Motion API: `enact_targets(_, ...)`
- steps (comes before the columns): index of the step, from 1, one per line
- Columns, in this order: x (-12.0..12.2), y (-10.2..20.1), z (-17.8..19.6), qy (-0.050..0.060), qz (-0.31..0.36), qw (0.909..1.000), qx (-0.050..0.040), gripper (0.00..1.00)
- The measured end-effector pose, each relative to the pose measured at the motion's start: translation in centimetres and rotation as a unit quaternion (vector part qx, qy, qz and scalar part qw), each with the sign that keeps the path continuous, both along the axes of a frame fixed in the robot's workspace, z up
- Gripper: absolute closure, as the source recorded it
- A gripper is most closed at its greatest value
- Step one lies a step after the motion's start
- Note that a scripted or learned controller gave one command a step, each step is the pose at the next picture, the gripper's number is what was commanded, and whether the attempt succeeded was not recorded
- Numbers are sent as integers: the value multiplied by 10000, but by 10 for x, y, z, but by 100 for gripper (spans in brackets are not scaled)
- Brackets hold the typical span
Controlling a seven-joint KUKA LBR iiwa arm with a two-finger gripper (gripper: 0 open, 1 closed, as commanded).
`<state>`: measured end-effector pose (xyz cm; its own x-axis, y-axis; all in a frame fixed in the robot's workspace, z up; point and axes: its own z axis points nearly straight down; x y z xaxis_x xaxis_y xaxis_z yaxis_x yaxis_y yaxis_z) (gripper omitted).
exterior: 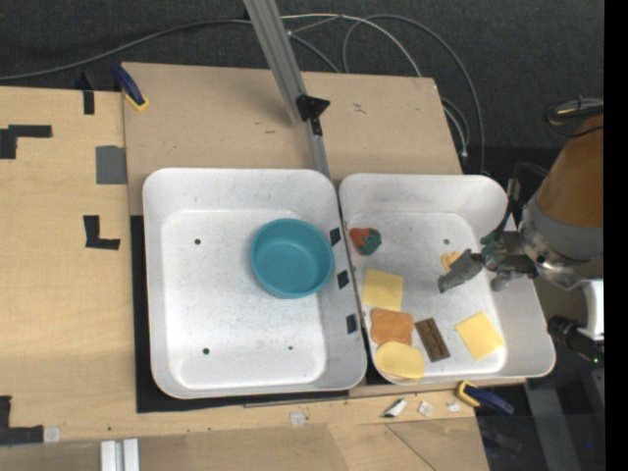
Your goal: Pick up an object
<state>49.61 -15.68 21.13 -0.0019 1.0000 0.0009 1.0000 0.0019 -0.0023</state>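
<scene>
The right bin (417, 186) holds several small items: a red and green piece (365, 239), a pale yellow square (383, 289), an orange block (391, 324), a yellow rounded piece (400, 360), a brown bar (432, 339) and a yellow square (479, 334). My gripper (463, 265) hangs low over the right side of this bin, open. A small yellow bit (449, 259) lies right by its fingertips, and nothing is visibly gripped. The left bin (177, 263) carries a blue bowl (290, 256).
A slanted metal pole (280, 47) comes down to the bins' shared back corner. Cables loop behind the right bin. Blue-and-yellow clamps sit at the bench's back left (132, 88) and front right (483, 396). The arm's orange band (579, 180) stands at the right.
</scene>
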Motion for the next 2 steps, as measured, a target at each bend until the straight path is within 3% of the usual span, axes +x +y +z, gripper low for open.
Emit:
enact_targets(1,0,0,0,-1,-3,10000,0,0)
enact_targets(2,-6,10,-53,28,-3,10000,6,0)
